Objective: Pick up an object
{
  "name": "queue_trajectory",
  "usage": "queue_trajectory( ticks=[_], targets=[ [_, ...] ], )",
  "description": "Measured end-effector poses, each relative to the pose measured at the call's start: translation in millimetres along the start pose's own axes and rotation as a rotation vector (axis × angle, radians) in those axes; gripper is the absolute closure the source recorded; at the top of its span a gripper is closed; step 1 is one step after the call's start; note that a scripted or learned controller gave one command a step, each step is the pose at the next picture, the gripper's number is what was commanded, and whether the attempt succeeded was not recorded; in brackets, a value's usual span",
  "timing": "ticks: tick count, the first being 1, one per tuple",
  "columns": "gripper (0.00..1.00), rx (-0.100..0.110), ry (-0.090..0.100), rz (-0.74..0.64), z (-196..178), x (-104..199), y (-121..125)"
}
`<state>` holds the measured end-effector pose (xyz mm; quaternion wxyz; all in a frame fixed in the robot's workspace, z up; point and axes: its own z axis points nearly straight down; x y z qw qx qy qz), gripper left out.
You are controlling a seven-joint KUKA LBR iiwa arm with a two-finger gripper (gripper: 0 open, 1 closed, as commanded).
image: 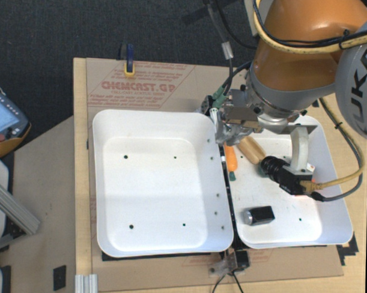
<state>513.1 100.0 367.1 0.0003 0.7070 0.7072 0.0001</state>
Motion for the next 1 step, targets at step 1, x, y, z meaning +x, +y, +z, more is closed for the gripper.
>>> queue_trajectory(
  ticks=[1],
  targets=[
    [0.00,0.001,0.000,0.000,0.6,0.1,-0.1]
  ],
)
